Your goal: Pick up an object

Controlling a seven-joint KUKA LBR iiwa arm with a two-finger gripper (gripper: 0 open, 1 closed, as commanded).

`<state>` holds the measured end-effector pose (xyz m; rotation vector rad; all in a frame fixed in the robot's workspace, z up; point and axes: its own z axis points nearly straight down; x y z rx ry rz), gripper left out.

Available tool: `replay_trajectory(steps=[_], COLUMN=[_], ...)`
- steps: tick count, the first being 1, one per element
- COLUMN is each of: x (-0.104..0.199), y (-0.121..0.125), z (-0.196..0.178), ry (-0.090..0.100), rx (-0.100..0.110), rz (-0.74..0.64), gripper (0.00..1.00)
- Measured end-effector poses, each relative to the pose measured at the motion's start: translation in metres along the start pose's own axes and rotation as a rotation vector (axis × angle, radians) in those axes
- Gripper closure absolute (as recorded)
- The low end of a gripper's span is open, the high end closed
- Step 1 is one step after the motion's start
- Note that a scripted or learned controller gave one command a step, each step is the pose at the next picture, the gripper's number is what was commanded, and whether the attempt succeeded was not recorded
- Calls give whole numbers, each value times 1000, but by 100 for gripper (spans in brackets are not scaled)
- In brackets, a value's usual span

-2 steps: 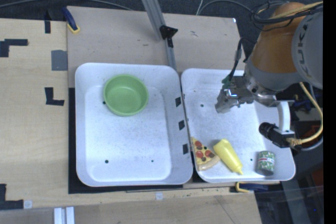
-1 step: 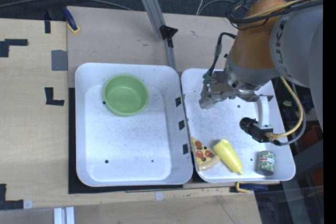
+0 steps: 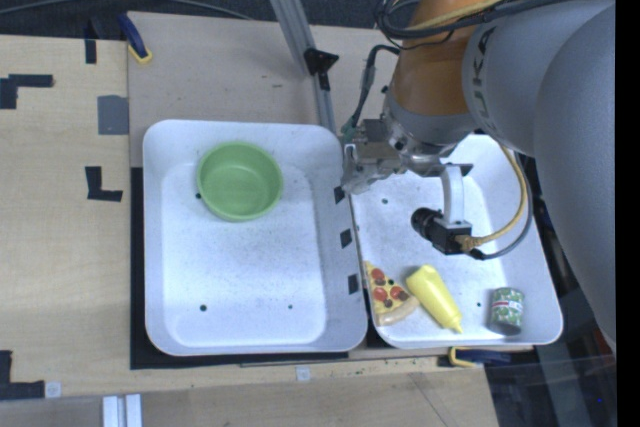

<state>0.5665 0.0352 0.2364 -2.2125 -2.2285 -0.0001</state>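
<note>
Nearest me, the pizza slice (image 3: 385, 293), yellow bottle (image 3: 436, 296) and small can (image 3: 506, 309) lie unpicked in the right bin (image 3: 520, 333), while my gripper (image 3: 362, 167) hovers farther back, its state I cannot tell.

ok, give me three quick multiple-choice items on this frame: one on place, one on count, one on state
1. Where does the round green plastic bowl sit?
A. left white bin
B. right white bin
C. on the bench

2. How many loose objects lie along the right white bin's near edge?
A. one
B. three
C. five

3. How does the yellow plastic squeeze bottle rest?
A. upright
B. lying on its side
C. clamped by the arm

Key:
1 A: the bowl is in the far left part of the left white bin.
2 B: the toy pizza slice, the yellow bottle and the small green can are there.
3 B: it lies flat, tip pointing towards the bin's front edge, apart from the arm.
</note>
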Motion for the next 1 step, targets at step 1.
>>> replay_trajectory(steps=[1], x=[54], y=[18], z=[4], ry=[0], rx=[0], rz=[0], gripper=[100])
